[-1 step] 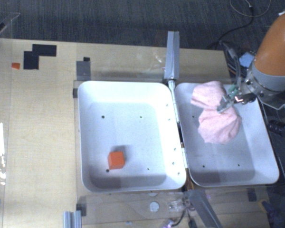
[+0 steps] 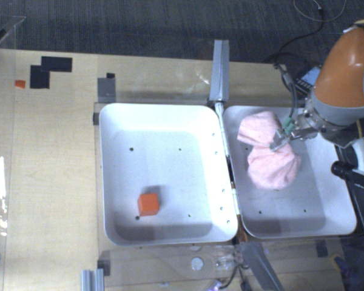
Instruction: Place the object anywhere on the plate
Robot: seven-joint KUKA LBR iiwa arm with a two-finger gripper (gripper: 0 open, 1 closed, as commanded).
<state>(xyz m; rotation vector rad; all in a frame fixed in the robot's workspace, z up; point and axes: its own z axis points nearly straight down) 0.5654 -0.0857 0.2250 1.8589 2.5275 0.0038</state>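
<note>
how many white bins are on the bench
2. The left bin holds an orange block; the right bin holds pink cloth beneath the gripper.

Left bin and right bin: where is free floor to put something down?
The left bin is bare all around the orange block near its front wall. In the right bin only the front strip is free; the pink cloth and the claw crowd its back half.
</note>
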